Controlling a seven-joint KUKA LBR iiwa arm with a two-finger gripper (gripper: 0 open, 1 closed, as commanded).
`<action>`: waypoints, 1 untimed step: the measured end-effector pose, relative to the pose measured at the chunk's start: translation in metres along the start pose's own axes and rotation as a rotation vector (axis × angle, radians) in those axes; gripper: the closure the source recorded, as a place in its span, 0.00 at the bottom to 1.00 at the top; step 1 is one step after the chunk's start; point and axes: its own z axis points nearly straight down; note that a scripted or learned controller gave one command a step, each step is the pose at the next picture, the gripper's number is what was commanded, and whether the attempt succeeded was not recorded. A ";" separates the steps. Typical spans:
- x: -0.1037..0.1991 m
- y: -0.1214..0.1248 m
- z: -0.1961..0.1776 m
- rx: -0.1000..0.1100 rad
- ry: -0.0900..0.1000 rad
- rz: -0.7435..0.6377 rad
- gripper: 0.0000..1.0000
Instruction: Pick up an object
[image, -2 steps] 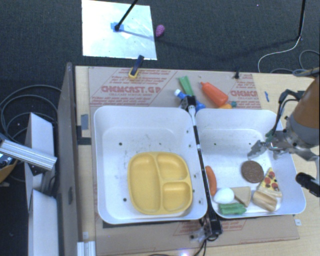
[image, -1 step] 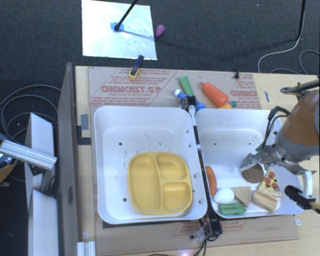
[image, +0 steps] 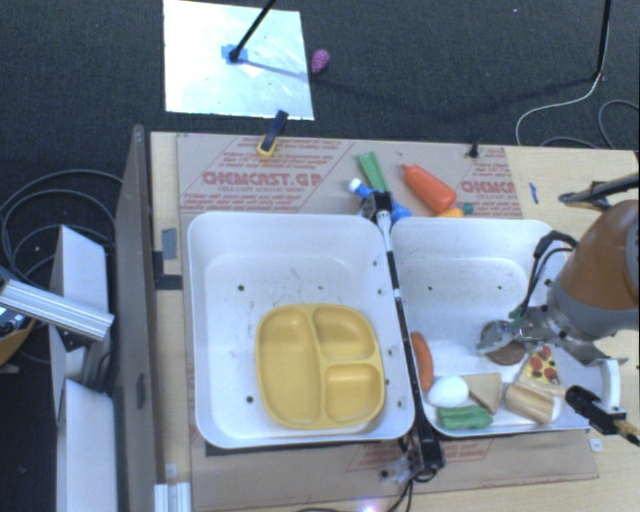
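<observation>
A KUKA arm (image: 600, 270) reaches into the right-hand bin (image: 470, 250) at the frame's lower right, its gripper (image: 508, 340) low over a cluster of toy food; whether it is apart or clamped cannot be told from this angle, and nothing is visibly lifted, so the pick appears not yet made. Candidates lie crowded along the bin's near edge: a pizza slice (image: 542, 366) just beside the gripper; a bread piece (image: 530, 402); a white egg (image: 448, 390) touching a green piece (image: 464, 418); an orange sausage (image: 422, 360) against the dividing wall. The left bin (image: 290, 250) holds a yellow divided tray (image: 320, 365); a toy carrot (image: 430, 190) rests on the cardboard beyond. Tight packing may hamper a clean grasp.
</observation>
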 end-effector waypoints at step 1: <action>0.000 0.002 -0.012 -0.004 0.000 -0.002 1.00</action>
